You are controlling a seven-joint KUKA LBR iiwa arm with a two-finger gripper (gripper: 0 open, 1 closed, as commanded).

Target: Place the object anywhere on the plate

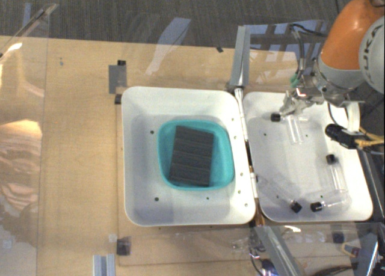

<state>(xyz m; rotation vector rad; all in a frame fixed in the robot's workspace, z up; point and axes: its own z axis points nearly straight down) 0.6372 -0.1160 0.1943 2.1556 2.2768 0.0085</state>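
Observation:
A dark grey ribbed block (pixel 192 155) lies flat in the middle of a teal plate (pixel 165 148), which sits in the left white bin (pixel 138 166). My gripper (pixel 295 101) hangs over the far part of the right bin (pixel 271 196), well to the right of the plate and apart from the block. Nothing dark shows at the gripper's tip. The arm's orange band (pixel 352 31) rises at the upper right.
Several small black bits lie in the right bin, such as one (pixel 275 116) by the gripper and one (pixel 329 159) further right. A clear tube (pixel 335 177) lies near its right wall. A metal divider (pixel 239 58) stands between the bins at the back.

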